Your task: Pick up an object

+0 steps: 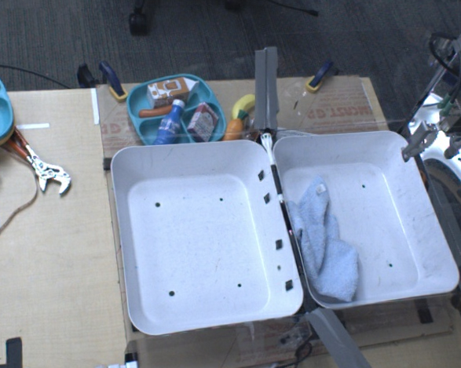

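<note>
Gripper (418, 142) at the right bin's (426, 277) far right rim; open or closed, impossible to tell. Cloth (327, 243) well apart from it, crumpled along that bin's left wall. Best to cross left, centre over the thick lower bunch, drop straight and close on a raised fold. Left bin (145, 307) alongside. Behind, tray (139, 108) with bottle (168, 122) and box (169, 89).

Both bins white: left bin (140, 248), right bin (405, 206), small dark dots on floors. Cloth (325, 243) pale blue-grey. Divided tray (140, 107) teal, holding blue bottle (168, 122). Banana (243, 106) yellow. Bench top (47, 263) light tan. Wrench (50, 174) silver. Floor (47, 35) dark grey.
</note>
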Available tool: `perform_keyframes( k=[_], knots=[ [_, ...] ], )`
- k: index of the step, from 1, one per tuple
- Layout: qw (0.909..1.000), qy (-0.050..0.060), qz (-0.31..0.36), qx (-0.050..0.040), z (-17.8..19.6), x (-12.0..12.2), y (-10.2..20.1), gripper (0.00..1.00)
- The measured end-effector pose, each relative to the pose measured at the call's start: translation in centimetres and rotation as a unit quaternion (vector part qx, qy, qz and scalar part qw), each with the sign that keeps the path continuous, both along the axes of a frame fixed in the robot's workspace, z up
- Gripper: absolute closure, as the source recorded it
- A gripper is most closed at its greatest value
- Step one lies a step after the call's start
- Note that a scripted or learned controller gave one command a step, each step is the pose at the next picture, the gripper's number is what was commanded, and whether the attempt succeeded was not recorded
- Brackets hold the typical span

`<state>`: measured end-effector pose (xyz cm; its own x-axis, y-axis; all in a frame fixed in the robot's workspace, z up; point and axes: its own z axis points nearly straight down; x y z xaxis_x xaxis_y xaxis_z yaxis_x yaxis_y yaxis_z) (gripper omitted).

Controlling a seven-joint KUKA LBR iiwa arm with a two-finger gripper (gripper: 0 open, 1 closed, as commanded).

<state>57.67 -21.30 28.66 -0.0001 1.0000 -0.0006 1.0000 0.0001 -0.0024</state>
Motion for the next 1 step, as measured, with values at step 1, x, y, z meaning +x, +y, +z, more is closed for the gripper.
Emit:
perform_keyframes(
  k=[1],
  knots=[
    [0.9844, 0.0, -0.176, -0.0005, -4.84, 2.31, -0.93, 0.0]
  ],
)
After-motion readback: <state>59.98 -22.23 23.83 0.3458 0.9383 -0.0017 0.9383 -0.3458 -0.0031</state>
